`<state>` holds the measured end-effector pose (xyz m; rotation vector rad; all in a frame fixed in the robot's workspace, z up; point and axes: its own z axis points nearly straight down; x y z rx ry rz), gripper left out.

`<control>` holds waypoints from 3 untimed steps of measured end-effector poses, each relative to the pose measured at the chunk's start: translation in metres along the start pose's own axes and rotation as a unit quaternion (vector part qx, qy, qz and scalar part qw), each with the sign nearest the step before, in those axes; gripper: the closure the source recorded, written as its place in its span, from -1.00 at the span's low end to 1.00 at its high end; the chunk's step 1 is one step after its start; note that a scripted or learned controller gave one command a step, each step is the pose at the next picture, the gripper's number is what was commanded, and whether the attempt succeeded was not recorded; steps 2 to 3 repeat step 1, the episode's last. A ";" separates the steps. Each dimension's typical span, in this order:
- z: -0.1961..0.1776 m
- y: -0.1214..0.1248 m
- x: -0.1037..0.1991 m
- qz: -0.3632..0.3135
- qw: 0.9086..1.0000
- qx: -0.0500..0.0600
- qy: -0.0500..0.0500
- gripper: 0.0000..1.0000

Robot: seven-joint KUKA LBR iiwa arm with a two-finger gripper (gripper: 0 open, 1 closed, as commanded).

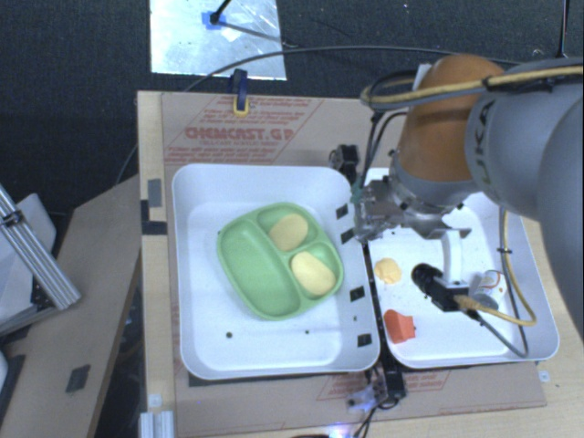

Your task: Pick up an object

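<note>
In the right bin (525, 336), a small yellow piece (388, 270) lies near the left wall. A red piece (400, 325) sits below it, toward the front. The left bin (205, 336) holds a green divided plate (251, 267) with two pale yellow pieces, one (289, 231) in the upper compartment and one (313, 273) in the lower. My gripper (363, 219) hangs over the wall between the two bins, just above and left of the small yellow piece. I see nothing held in it.
The grey arm with its orange band (447, 126) covers the back of the right bin. Cardboard (246, 130) lies under both bins. A blue clamp (240, 89) sits at the cardboard's far edge.
</note>
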<state>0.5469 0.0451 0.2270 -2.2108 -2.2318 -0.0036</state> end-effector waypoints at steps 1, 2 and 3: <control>-0.007 0.012 0.060 -0.001 1.000 -0.001 0.001 1.00; -0.007 0.012 0.060 -0.001 1.000 -0.001 0.001 1.00; -0.007 0.012 0.060 -0.001 1.000 -0.001 0.001 1.00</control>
